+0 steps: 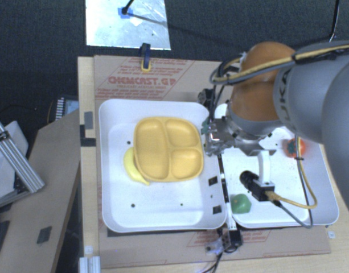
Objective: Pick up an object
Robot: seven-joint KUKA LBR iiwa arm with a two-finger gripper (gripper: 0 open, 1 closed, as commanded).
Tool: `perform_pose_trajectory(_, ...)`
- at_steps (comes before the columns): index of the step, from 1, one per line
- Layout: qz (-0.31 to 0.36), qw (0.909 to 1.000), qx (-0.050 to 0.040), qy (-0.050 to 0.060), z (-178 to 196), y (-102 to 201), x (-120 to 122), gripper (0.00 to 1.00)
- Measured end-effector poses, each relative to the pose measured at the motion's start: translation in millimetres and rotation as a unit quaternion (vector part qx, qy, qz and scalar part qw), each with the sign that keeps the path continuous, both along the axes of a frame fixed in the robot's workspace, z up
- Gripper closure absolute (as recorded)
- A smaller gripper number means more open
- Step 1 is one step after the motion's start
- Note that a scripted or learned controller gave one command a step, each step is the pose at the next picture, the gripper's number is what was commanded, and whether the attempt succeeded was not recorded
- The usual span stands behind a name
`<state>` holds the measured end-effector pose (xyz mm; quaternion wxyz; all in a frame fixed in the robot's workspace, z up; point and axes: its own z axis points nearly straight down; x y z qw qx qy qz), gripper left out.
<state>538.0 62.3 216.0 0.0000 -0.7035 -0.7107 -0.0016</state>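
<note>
Green object [240, 203] lay in the right bin [322, 209]; pincer [211, 141] hovered over the divider, its state indeterminable. Recommended: centre above one object before descending.

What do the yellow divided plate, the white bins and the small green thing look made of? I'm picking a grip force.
The yellow divided plate looks like moulded plastic: uniform colour, soft sheen, rounded compartment ridges. The white bins seem to be smooth plastic too, with glossy rounded rims. The small green thing is too small to judge; its matte, lumpy look hints at foam or soft plastic.
</note>
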Motion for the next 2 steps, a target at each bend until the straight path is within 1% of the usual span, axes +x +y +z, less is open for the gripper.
perform_pose_trajectory(1,0.000,1.0000,-0.0004,0.001,0.2,44.3,-9.4,1.00)
perform_pose_trajectory(2,-0.003,1.0000,-0.0009,0.001,0.2,41.7,-9.0,0.00)
